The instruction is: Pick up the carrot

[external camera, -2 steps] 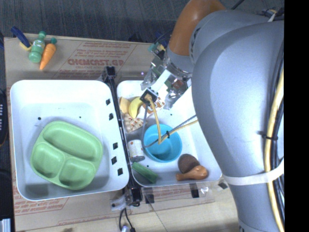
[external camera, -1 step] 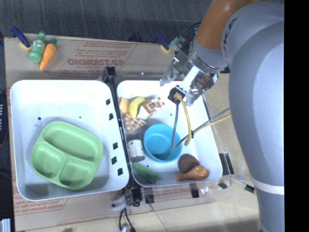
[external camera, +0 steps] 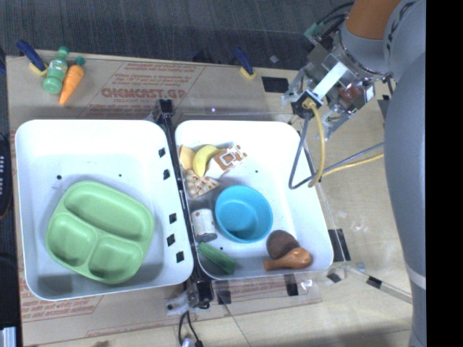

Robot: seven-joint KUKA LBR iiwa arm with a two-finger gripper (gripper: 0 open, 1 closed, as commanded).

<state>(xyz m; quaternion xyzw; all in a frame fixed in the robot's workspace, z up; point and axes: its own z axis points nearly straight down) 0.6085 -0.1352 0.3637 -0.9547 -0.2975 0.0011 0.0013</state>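
The carrot (external camera: 70, 82), orange with a green top, lies on the cardboard bench behind the left bin (external camera: 29, 139), at the far left and outside both bins. My gripper (external camera: 340, 95) hangs above the far right corner of the right bin (external camera: 307, 194), a long way to the right of the carrot. Nothing shows in its grasp.
A green bottle (external camera: 54, 71) lies right beside the carrot. The left bin holds a green divided plate (external camera: 100, 230). In the right bin are a banana (external camera: 203, 158), a blue bowl (external camera: 244, 213), a drumstick (external camera: 286, 251), a small can (external camera: 204, 225) and a green vegetable (external camera: 217, 258).
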